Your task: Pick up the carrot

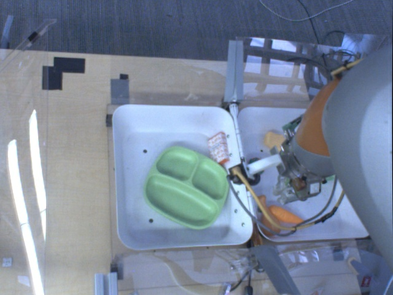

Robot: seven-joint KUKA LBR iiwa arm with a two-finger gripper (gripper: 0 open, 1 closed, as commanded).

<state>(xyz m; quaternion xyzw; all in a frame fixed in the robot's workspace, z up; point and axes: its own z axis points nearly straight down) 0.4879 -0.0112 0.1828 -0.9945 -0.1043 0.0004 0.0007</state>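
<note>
The orange carrot (284, 214) lies near the front edge of the right bin (344, 226), pointing to the right. My gripper (287, 188) hangs just above and behind it, reaching in from the right under the grey arm with its orange band (319, 128). Nothing shows as held; the arm's body covers most of the right bin.
In the left bin (129, 226) a green divided plate (186, 186) lies in the middle, with a small red and white packet (218, 147) by the right wall. A pale yellow object (274, 139) sits at the back of the right bin. A yellow and black cable (250, 195) loops over the divider.
</note>
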